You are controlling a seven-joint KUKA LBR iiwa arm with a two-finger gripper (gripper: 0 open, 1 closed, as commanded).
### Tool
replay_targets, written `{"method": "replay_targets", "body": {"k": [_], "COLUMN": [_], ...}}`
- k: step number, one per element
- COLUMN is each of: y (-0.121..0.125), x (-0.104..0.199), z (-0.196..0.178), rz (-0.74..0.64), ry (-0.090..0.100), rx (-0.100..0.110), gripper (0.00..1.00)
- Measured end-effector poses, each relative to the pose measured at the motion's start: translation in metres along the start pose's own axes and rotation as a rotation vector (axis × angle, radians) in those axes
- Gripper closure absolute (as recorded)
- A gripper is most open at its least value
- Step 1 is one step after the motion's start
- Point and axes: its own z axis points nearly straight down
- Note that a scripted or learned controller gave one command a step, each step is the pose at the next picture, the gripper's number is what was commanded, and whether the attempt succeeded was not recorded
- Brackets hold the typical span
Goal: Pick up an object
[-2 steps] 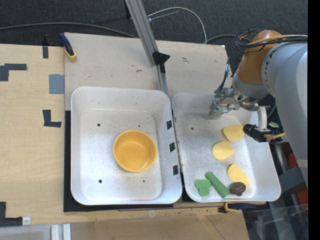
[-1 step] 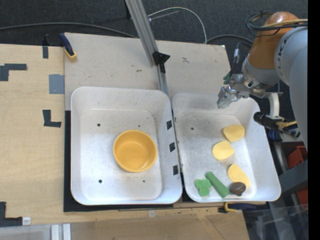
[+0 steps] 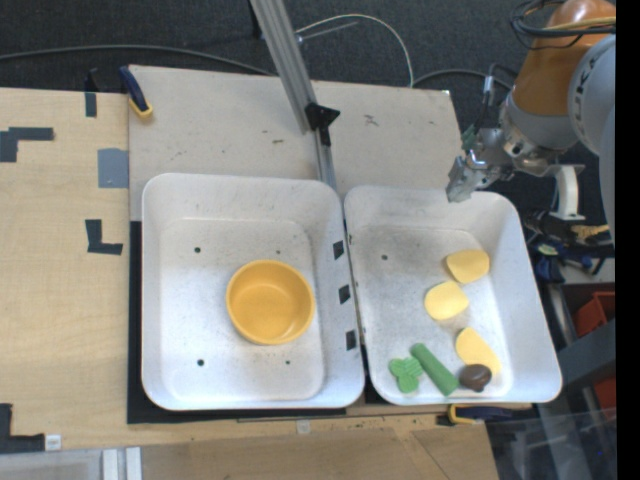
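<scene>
Your tool (image 3: 467, 180) hangs over the far rim of the right bin (image 3: 520, 258), and from this angle you cannot tell its state. The things you could pick all lie in that bin, toward its near right side: three yellow pieces (image 3: 467, 265), one above another, a green piece (image 3: 425, 366) lying slantwise, and a small brown lump (image 3: 474, 376) just beside the lowest yellow one. Expect trouble from the crowding at the near corner: the green piece, the brown lump and the lowest yellow piece sit so close that a descent there would likely nudge one while closing on another, or strike the bin wall. The upper yellow pieces stand freer and look the safer target, though their rounded, low shape may let them slip out. The left bin (image 3: 160, 268) holds a yellow bowl (image 3: 269, 301), well apart from your path. A grey post (image 3: 285, 48) slants across the bench (image 3: 220, 118) toward the bins' divide, left of the arm.
</scene>
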Motion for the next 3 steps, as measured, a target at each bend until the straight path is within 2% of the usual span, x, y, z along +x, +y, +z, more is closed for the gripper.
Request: {"method": "replay_targets", "body": {"k": [1, 2, 3], "y": [0.001, -0.014, -0.023], "x": [0.000, 0.058, 0.118], "z": [-0.022, -0.013, -0.022], "rz": [0.000, -0.005, -0.006], "ry": [0.001, 0.003, 0.004], "rx": [0.002, 0.007, 0.006], "gripper": [1.00, 1.00, 1.00]}}
